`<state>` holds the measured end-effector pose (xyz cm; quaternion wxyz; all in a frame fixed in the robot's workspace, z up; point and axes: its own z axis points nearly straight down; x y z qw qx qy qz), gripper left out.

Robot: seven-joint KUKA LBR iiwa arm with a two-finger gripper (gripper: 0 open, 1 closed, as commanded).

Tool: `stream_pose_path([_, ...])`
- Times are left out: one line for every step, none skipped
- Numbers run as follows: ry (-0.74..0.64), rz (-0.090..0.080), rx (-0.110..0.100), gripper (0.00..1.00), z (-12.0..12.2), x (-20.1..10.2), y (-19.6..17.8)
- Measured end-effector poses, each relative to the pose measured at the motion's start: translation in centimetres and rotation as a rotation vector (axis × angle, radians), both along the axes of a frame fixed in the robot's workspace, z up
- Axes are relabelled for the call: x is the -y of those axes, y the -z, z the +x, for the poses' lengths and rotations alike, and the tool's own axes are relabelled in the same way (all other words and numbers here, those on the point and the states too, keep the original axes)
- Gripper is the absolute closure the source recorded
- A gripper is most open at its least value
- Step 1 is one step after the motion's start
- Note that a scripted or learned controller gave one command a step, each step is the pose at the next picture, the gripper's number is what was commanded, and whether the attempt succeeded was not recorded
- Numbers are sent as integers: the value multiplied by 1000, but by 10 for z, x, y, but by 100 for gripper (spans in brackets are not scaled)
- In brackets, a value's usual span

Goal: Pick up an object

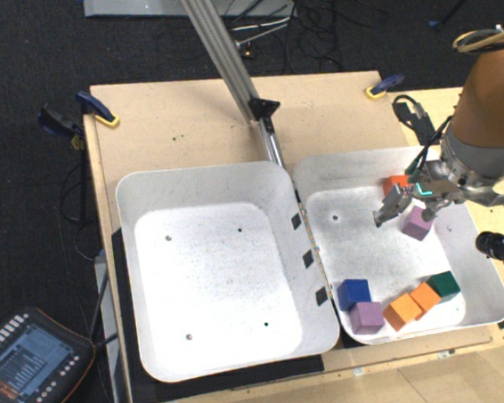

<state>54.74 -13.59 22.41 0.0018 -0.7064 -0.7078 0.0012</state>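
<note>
Down at the front of the right bin (pixel 469 218) sits a little row of blocks: blue block (pixel 354 291), purple block (pixel 366 316), orange block (pixel 404 307) and green block (pixel 444 286), all huddled near the front wall.

So, the thing I'm after seems to be the light purple block (pixel 416 223), up in the back half of that same bin, well apart from the row. My hand (pixel 401 201) is right over it, touching or just above, and honestly I can't tell from this angle whether I'm clamped on it or spread apart. There's also something orange-red (pixel 398 183) peeking out just behind my hand, could be another block.

Progress-wise: I'd say I'm at the grab itself. Nothing looks lifted yet, so the actual pick is yet to happen.

Count: two purple-ish blocks, one blue, one orange, one green, plus that maybe-one behind my hand. Left bin (pixel 209 263) next door on the desk (pixel 190 126), two bins total.
</note>
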Motion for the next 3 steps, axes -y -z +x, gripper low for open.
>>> stream_pose_path([2,-1,4,0,1,0,-2])
stream_pose_path([3,0,0,0,-7,-3,45])
stream_pose_path([2,0,-1,0,2,-6,99])
